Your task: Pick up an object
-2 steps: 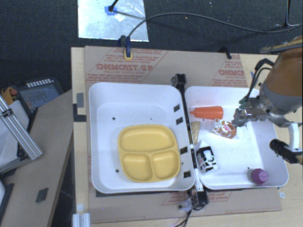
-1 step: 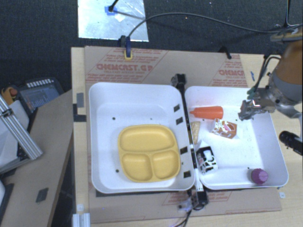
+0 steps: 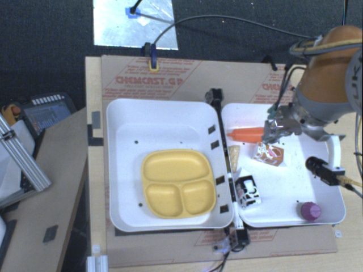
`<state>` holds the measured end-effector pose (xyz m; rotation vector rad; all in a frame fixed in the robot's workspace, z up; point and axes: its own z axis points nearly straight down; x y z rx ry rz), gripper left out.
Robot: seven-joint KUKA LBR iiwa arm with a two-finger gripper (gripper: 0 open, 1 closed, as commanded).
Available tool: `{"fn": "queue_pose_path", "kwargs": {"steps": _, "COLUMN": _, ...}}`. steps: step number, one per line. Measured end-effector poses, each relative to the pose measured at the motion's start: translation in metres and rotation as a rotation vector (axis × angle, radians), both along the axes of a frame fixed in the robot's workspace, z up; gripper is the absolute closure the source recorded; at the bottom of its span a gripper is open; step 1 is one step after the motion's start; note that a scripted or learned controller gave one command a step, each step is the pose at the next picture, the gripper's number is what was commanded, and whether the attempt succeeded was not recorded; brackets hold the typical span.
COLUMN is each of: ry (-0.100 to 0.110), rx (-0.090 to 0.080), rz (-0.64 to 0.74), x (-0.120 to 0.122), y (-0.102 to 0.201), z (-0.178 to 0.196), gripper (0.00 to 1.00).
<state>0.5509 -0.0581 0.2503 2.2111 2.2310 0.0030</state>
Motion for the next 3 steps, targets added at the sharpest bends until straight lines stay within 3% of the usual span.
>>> {"fn": "queue_pose_path", "kwargs": {"steps": 3, "ry": -0.001, "rx": 0.0, "rz": 0.0, "x": 0.043, "y": 0.156, "z": -0.007, "gripper": 1.0}}
